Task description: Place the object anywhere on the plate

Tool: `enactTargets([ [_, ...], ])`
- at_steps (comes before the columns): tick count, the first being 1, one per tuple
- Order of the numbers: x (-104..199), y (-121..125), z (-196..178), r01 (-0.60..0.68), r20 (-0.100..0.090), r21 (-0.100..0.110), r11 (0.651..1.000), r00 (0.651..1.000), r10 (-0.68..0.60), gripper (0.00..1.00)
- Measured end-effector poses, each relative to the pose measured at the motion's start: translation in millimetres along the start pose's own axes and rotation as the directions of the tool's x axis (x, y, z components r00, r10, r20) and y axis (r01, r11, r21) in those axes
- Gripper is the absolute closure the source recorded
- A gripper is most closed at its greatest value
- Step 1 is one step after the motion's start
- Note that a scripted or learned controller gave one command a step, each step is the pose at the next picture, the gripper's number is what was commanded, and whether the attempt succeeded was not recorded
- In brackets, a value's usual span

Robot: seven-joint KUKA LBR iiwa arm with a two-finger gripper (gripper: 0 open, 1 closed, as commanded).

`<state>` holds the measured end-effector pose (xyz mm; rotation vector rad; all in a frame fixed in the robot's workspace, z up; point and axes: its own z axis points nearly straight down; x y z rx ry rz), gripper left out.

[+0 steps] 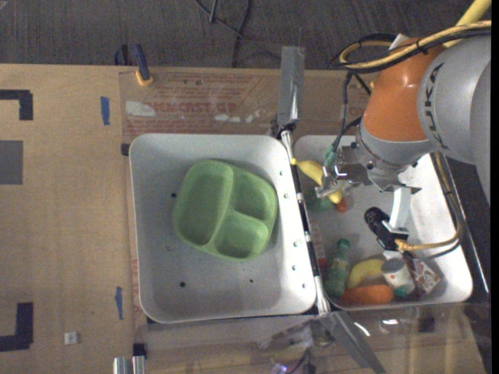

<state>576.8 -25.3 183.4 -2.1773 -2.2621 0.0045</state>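
A green divided plate [226, 209] lies in the left white bin [156, 287], slightly above its middle. My gripper [335, 179] hangs over the top left corner of the right bin [456, 283], beneath the orange wrist band. Just left of it lies a yellow toy [309, 169]. Below it sit a green item [320, 202] and a small orange-red piece [341, 206]. The arm hides whatever is directly under the gripper.
Along the right bin's front edge are a green bottle [338, 262], a banana [366, 270], an orange carrot [368, 294], a small cup [394, 272] and a printed packet [426, 276]. A black connector with a yellow cable [379, 224] hangs off the arm. A raised divider [300, 209] separates the bins.
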Motion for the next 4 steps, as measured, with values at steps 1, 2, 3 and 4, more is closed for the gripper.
enactTargets([
  [1,16.3,13.7,-0.2,0.035,0.001,-0.004,0.999,0.999,-0.035,1.0],
  [2,-32.2,12.2,-79.3,-0.017,0.001,-0.003,1.0,1.0,0.017,1.0],
  [3,36.2,-2.7,0.5,0.028,-0.001,0.0,1.0,1.0,-0.028,1.0],
  [4,36.1,-2.5,0.2,0.027,-0.001,-0.001,1.0,1.0,-0.027,0.0],
])
